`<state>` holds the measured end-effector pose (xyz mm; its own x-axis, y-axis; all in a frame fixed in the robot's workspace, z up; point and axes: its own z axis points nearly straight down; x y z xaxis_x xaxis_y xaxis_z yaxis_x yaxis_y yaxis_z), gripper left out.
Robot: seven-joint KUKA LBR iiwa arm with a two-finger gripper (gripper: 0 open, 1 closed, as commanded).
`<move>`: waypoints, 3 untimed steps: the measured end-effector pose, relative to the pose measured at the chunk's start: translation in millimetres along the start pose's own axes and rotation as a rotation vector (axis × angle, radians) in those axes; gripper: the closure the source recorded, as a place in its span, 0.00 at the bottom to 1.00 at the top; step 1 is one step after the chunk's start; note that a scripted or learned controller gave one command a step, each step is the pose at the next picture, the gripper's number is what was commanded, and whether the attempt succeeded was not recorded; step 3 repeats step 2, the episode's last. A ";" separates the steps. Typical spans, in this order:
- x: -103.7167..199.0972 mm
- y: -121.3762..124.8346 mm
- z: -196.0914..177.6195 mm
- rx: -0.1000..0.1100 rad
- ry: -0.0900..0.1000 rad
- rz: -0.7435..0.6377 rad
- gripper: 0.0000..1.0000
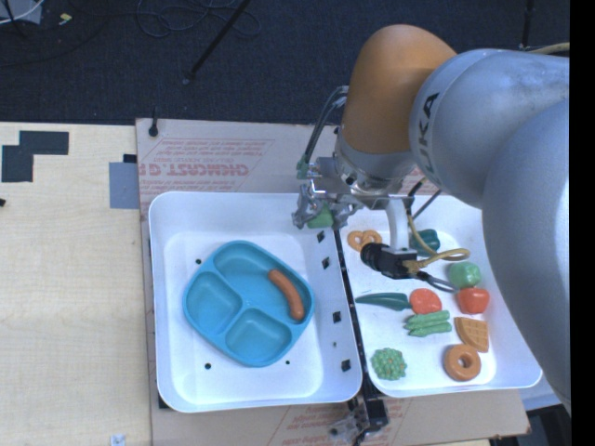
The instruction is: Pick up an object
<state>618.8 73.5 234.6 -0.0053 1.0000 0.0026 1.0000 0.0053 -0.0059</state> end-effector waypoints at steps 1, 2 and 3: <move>6.8 -2.4 20.0 0.002 -0.003 0.005 1.00; 15.6 -3.8 15.8 -0.001 -0.003 0.004 1.00; 15.6 -3.8 15.8 -0.001 -0.003 0.004 1.00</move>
